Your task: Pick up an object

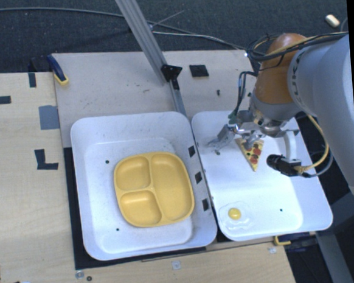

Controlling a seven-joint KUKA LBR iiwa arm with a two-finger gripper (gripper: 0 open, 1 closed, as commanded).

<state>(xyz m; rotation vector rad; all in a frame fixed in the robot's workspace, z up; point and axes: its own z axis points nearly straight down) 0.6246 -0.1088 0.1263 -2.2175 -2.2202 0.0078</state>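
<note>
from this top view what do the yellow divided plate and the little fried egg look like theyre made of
Yellow three-compartment plate: likely moulded plastic, smooth and semi-matt, with uniform colour and rounded ridges. Small fried egg with yellow yolk: probably a plastic or rubber toy, flat white with a glossy-looking yolk; too small to be sure.

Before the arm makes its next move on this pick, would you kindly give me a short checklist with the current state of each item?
1. Target in reach: the pizza-slice toy, yellow with red spots, lies in the right white bin, directly under the two-finger gripper: ok.
2. Fingers around the slice: cannot tell; the wrist hides the contact.
3. Slice lifted off the bin floor: cannot tell.
4. Other object clear of the gripper: the fried egg toy, white with a yellow yolk, lies apart, near the bin's front edge: ok.
5. Yellow three-compartment plastic plate sits in the left white bin, away from the arm: ok.
</note>
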